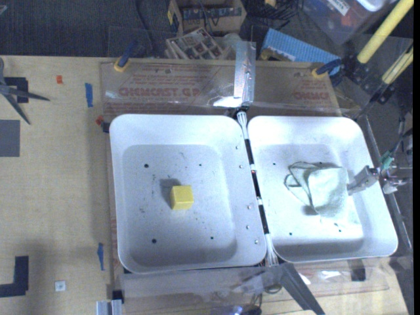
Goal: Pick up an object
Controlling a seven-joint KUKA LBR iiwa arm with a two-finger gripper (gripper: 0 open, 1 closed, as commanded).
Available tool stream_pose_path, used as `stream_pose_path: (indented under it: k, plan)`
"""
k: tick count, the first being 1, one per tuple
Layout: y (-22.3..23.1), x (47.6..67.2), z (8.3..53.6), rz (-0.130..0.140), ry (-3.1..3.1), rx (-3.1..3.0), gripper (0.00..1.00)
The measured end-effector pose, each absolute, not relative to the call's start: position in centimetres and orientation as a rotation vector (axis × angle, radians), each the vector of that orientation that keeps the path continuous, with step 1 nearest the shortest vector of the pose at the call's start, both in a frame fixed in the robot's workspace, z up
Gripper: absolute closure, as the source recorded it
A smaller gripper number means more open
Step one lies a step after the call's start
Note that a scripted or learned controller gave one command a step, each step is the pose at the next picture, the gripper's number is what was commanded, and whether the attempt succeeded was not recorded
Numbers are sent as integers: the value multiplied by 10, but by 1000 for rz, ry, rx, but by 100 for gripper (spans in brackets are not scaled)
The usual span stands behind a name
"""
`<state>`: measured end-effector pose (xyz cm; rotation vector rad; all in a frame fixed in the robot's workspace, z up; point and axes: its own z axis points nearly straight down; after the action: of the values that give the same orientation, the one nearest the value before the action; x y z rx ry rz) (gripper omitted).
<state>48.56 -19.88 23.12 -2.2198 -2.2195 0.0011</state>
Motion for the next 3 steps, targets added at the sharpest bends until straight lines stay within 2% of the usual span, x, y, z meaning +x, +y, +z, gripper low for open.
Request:
stream_pose_path:
  k: [1, 2, 3]
  plan:
    - [-142, 536, 146, 0, -2401, -2024, 0]
    - [-116, 565, 90, -8, -2083, -2364, 0]
    - [-123, 610, 90, -9, -1326, -2855, 0]
